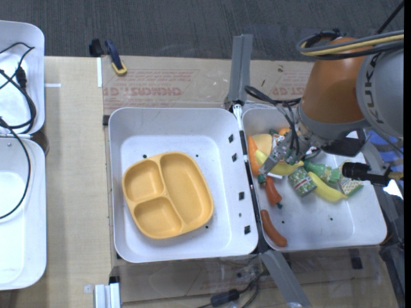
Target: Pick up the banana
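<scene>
Presently, the gripper (280, 156) is seen low in the right bin (334, 233), among crowded toy food; how far it is open cannot be told. The banana (326, 188) lies just right of it, touching a green-labelled packet (300, 181). A red chilli (273, 190) and a sausage (273, 229) lie nearby. A yellow divided plate (168, 194) is held in the left bin (128, 140) on the tabletop (70, 172)

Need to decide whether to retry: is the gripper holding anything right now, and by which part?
Cannot be told. The gripper is down among the toy food in the right bin, over a yellow piece, but no grasp is visible.
</scene>
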You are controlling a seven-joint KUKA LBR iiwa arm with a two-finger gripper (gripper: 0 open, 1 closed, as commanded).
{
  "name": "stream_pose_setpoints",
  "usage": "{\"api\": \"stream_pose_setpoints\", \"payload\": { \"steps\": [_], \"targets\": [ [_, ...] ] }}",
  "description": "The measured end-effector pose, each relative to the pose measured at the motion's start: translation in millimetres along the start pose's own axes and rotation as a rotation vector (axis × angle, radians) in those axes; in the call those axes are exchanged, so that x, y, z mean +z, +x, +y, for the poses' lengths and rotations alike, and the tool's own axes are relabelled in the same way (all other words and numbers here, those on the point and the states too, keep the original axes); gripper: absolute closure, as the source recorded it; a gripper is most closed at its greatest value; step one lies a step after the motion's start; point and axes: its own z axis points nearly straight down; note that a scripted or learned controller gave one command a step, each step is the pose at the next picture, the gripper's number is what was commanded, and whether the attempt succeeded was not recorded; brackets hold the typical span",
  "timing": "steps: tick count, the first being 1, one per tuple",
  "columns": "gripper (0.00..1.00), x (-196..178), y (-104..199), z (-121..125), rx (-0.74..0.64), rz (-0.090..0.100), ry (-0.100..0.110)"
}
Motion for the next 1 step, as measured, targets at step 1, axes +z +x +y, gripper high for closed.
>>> {"api": "stream_pose_setpoints", "payload": {
  "steps": [1],
  "targets": [
    [1.00, 0.3, -42.2, 48.3, 0.087, -0.001, 0.001]
  ]
}}
